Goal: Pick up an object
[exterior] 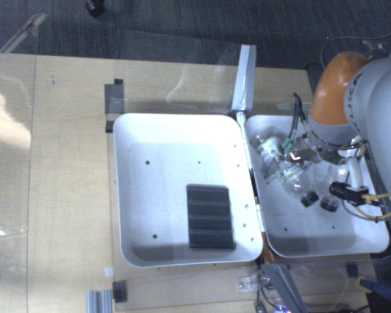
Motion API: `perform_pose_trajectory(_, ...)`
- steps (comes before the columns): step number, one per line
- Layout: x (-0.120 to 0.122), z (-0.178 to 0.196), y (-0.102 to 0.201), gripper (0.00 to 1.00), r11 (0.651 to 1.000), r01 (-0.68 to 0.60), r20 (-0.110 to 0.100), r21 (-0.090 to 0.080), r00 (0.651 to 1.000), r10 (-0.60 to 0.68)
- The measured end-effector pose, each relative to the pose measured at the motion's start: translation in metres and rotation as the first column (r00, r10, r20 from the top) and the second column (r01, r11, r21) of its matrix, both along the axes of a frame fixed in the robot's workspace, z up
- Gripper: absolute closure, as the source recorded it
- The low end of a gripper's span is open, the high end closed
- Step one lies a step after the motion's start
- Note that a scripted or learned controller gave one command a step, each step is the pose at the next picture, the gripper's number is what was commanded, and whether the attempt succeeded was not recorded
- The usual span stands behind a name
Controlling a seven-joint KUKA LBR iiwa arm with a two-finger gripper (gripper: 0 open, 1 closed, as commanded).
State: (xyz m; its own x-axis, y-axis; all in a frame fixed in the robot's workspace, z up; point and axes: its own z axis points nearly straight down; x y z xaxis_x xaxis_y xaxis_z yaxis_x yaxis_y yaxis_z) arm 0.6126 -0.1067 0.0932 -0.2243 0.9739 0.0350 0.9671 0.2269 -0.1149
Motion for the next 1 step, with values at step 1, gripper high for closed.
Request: perform_pose_trajectory(1, 0.0561, 0.0933, 0.0439, 1.0, 0.99, 0.138, 0.127, -0.007, 0.983, -0.136)
